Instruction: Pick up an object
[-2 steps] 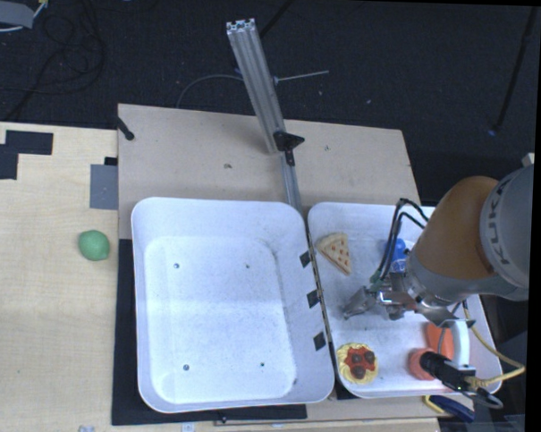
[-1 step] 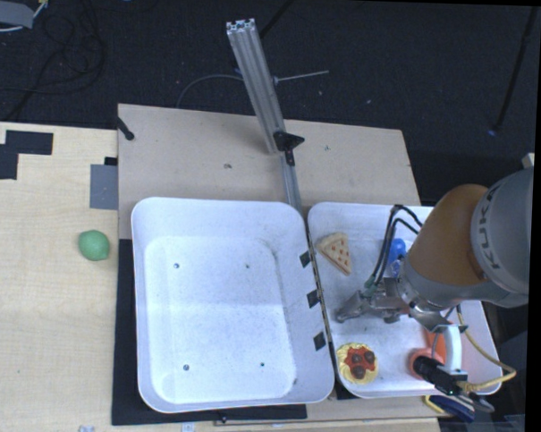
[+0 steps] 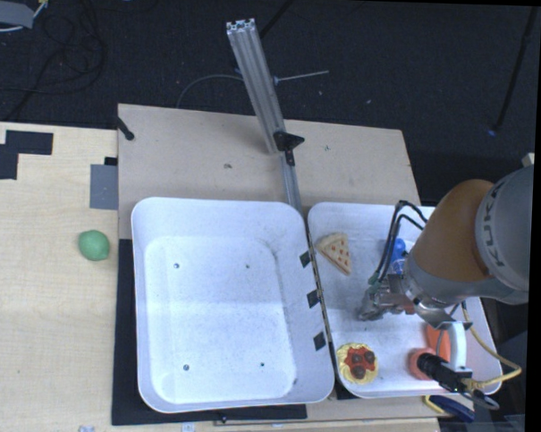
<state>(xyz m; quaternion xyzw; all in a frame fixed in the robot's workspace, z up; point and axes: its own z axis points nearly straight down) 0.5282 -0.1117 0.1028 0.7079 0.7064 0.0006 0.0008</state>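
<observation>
The camera view is being taken up largely by a pale wooden bench (image 3: 33, 317), on which two shallow white plastic bins are being shown side by side. The larger-looking left bin (image 3: 217, 302) is being seen with only small dark specks on its floor. The right bin (image 3: 359, 228) is being overhung by the grey arm with its orange band (image 3: 457, 241), which is being reached in from the right.

The two-finger metal claw (image 3: 374, 306) is being held low over the middle of the right bin, pointing leftward and downward. Whether it is spread or pressed together cannot be told, since its tips are being blurred against the white floor, and nothing is being seen gripped in it.

A tan, triangular toy pizza slice with red dots (image 3: 336, 252) is being seen up and to the left of the claw, apart from it, near the wall between the bins. A round yellow toy with a red topping (image 3: 358, 362) is lying below the claw, near the bin's front rim. A red-orange object (image 3: 422, 362) is being partly hidden under the arm's cabling at the lower right.

A small green ball (image 3: 95, 245) is resting on the bench, well to the left of both bins.
</observation>
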